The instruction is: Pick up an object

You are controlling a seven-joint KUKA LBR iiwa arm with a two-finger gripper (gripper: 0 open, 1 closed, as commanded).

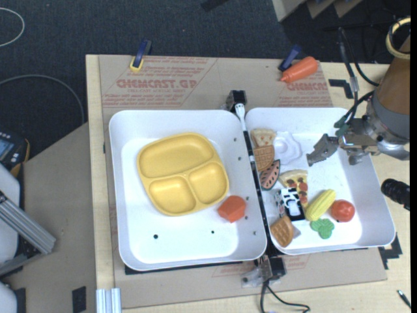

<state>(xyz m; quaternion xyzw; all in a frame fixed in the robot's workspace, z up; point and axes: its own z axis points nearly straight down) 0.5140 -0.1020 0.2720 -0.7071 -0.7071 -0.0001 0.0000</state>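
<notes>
The right bin (365,233) holds several toy foods: a yellow corn cob (320,203), a red tomato (343,210), a green broccoli piece (321,227), a pizza slice (294,178), a brown waffle piece (264,156) and a bread piece (283,231). My gripper (335,158) hangs over the upper middle of this bin, above and right of the pizza slice. It stands open, with nothing between its fingers (319,151). A red-orange ball-like toy (232,208) lies in the left bin (130,227).
A yellow divided plate (182,173) fills much of the left bin. An orange carrot toy (300,69) lies on the bench behind the right bin. Clamps sit at the back (139,56) and between the bins (237,100). The arm (394,106) enters from the right.
</notes>
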